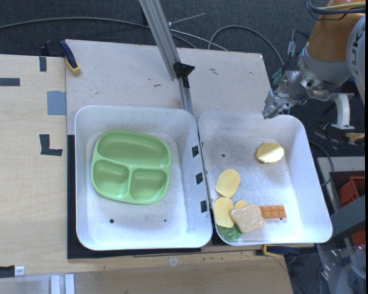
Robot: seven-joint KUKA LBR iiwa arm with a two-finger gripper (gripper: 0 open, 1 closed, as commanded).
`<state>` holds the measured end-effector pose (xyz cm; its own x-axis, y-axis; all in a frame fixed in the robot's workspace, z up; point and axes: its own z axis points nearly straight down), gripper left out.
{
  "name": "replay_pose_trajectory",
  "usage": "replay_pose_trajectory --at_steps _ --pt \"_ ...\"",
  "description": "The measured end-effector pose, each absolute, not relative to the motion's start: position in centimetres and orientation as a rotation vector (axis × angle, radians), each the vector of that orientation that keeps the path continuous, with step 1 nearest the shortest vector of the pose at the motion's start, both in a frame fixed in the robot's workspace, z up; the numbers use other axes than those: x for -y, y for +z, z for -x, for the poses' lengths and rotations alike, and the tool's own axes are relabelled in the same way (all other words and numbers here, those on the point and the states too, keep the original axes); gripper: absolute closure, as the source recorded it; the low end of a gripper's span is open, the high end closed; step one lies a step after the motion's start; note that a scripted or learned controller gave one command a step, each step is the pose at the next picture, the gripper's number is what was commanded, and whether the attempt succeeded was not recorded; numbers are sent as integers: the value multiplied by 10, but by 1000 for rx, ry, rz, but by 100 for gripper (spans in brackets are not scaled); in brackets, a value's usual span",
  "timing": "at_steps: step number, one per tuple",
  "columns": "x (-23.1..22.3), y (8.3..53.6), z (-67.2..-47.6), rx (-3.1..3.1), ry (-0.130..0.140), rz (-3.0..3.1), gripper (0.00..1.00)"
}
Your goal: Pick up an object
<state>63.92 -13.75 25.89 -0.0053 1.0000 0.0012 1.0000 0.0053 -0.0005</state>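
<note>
The right bin (pixel 294 133) holds a round yellow piece (pixel 270 153) near its back right. Toward the front lie two pale yellow oval pieces (pixel 227 182), a tan toast-like slice (pixel 248 218), a small orange wafer (pixel 272 212) and a green scrap (pixel 230 232) under the pile. My gripper (pixel 273 108) hangs above the bin's back right corner, outside the rim, above and to the right of the round yellow piece. Nothing shows between its tips.
The left bin (pixel 86 164) holds a green three-compartment plate (pixel 132 166). A slanted metal rail (pixel 162 32) crosses the bench behind the bins. Cables lie at the back, and a yellow-blue clamp (pixel 70 57) sits at the back left.
</note>
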Motion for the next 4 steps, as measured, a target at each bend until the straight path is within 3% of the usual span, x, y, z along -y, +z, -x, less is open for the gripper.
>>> replay_pose_trajectory --at_steps 3,4 --pt "-22 257 -628 2227 2 2213 100" --pt "-80 236 -624 2227 5 2211 100"
